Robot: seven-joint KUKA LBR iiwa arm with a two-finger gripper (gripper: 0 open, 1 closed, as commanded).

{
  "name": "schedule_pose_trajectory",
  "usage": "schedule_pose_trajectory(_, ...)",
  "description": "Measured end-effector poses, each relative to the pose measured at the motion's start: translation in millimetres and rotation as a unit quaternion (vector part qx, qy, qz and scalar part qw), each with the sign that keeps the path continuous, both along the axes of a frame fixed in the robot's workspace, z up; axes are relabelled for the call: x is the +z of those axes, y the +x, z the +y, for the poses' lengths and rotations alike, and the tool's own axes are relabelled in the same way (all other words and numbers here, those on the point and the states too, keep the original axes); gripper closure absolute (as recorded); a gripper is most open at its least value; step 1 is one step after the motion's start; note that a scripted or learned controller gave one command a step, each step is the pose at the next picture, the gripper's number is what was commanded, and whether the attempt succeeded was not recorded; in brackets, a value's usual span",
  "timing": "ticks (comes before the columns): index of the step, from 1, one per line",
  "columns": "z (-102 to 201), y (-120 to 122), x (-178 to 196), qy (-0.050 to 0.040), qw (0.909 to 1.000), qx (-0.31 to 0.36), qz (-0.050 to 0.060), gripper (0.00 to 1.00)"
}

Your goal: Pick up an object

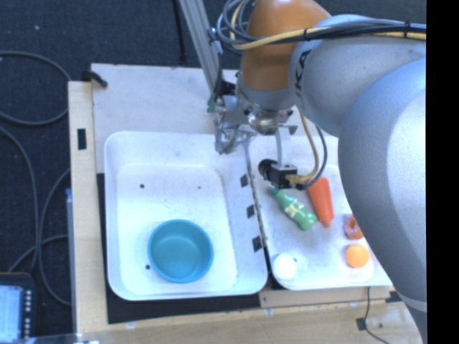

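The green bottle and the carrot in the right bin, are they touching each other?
Cannot tell. In the camera view the green bottle lies just left of the carrot, so close that no clear gap or contact is visible.

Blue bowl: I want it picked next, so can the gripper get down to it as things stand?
Probably yes. The blue bowl sits alone in the left bin, nothing over or beside it. The gripper hangs near that bin's far right corner, with open bin floor between.

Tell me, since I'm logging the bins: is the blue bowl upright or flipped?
Upright: the blue bowl shows its open hollow and rim from above, in the left bin.
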State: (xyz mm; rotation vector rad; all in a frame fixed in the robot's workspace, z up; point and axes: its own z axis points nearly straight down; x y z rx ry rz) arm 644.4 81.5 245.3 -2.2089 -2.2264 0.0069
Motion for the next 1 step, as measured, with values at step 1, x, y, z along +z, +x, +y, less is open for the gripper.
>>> schedule_pose_trajectory(1,-1.4,0.3,0.7,0.0,1.0,-0.001,-0.001,0.0)
